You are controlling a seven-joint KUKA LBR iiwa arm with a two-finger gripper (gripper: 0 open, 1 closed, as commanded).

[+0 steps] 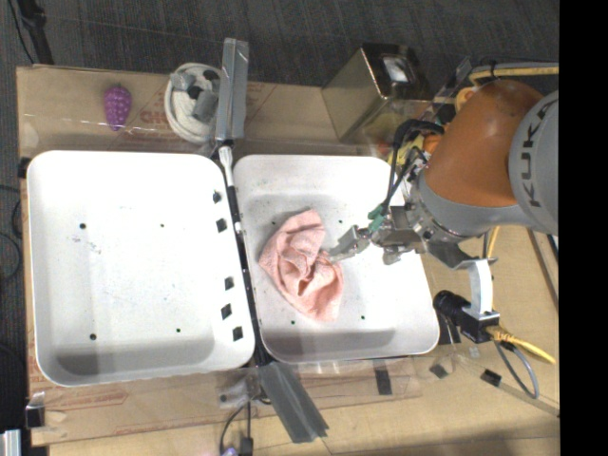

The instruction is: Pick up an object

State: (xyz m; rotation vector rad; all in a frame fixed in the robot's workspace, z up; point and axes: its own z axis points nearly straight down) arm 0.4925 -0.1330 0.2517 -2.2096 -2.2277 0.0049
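One crumpled pink cloth (304,263) lies left of centre in the right white bin (380,335), near the divider between the two bins. The gripper (337,247) reaches in from the right, its fingertips touching the cloth's right edge; whether the fingers are spread or closed cannot be told. The left white bin (123,350) sits alongside. Beyond the bins, a purple grape-like toy (117,105) rests on the bench.

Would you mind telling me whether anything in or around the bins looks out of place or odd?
The pink cloth lies crumpled in the right bin, with the gripper at its edge. A purple grape-like object sits outside the bins, on the bench beyond the left bin.
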